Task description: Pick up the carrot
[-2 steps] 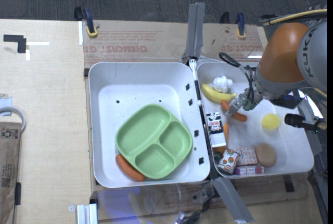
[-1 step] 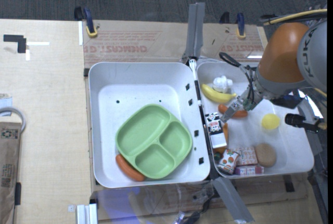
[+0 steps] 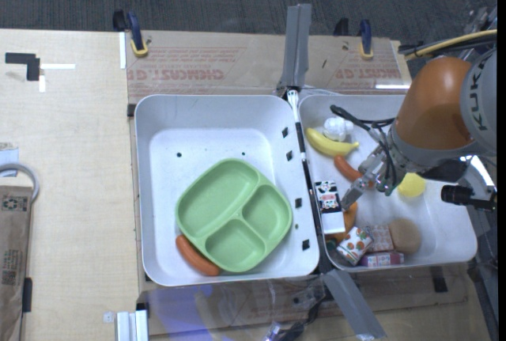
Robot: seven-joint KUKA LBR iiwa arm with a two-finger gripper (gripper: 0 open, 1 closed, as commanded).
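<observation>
Camera view, looking down on the bench: the action is all in the right bin [image 3: 443, 254]. The carrot [image 3: 345, 168] I take to be the short orange piece lying near that bin's left wall, just below the banana [image 3: 330, 143] and a little toward the far edge. Its long axis runs on a slant, from the far-left end down toward the bin's middle.

The gripper [image 3: 354, 195] reaches in from the right, angled down toward the left wall, with its tip just on the near side of the carrot, very close, between it and the milk carton [image 3: 327, 197]. Open or closed? Cannot tell from this angle, and nothing shows as held.

So the key relation: the carrot sits just beyond the tip, toward the bin's far edge, a short shift away, and the grasp would want to cross that slanted axis.

One caution: a similar orange-red piece [image 3: 196, 255] lies in the left bin [image 3: 158, 134], at the near-left corner against the green plate [image 3: 235, 213], well apart from the arm. I judge the nearer one the target.
</observation>
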